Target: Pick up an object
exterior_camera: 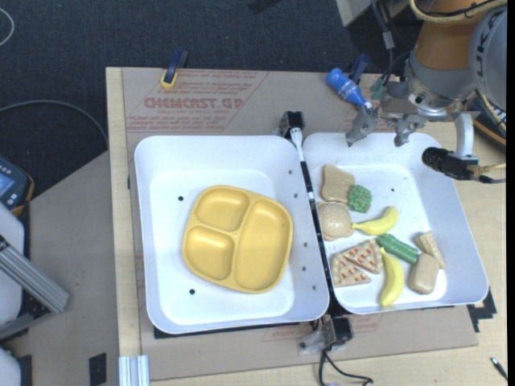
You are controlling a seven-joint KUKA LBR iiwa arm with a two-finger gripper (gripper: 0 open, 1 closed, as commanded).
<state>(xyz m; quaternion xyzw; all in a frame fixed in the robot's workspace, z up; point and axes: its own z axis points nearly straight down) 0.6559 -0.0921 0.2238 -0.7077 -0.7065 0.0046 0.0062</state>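
Claw [379,129]: hangs above the far rim of the right bin, its two fingers spread apart with nothing between them.
Arm [451,30]: grey with an orange band, reaching in from the upper right.
Right bin [459,207]: white and shallow, holding all the toy food.
Toy food: two bananas, one [378,223] lying across the middle and one [393,278] near the front rim; a green broccoli piece [359,198] just beside a tan bread slice [335,182]; a pale chicken leg [334,219] against the left wall; a pizza slice [355,263] towards the front left; a green pepper [398,248] between the bananas; a tan wedge [430,247] and a beige lump [423,274] on the right side.
Claw to food: well apart, the nearest piece being the bread slice below it.
Left bin [153,215]: white, touching the right bin along the middle.
Yellow tray [236,237]: three compartments, lying flat in the left bin.
Tabletop [129,103]: a brown board with red lettering under both bins.
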